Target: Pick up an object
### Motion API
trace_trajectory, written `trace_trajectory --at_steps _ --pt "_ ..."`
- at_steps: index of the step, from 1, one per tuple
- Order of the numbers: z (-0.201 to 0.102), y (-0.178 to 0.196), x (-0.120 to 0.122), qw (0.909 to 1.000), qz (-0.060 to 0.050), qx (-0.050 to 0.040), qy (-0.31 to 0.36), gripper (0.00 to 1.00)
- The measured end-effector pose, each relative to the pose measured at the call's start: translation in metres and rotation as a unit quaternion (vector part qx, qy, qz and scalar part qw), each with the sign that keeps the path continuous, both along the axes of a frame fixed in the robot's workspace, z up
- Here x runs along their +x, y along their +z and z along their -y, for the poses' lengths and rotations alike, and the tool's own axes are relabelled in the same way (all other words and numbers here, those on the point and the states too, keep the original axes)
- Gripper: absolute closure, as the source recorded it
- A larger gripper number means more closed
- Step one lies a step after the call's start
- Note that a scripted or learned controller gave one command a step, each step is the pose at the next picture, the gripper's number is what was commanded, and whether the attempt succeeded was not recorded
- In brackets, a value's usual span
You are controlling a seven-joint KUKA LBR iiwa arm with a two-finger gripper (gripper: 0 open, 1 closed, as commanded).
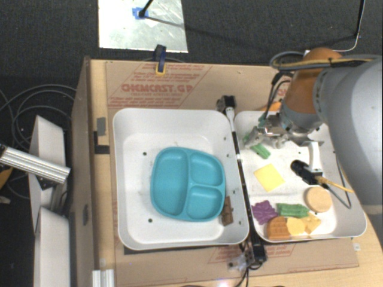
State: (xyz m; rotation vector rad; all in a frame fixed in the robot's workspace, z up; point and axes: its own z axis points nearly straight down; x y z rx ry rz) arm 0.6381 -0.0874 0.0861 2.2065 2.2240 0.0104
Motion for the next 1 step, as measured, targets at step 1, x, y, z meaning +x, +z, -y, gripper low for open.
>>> trace_trajectory --at_steps 1 --pt "0.0012 0.0101 -0.0031 1.0000 -0.003 -0.0003 0.001 1.00"
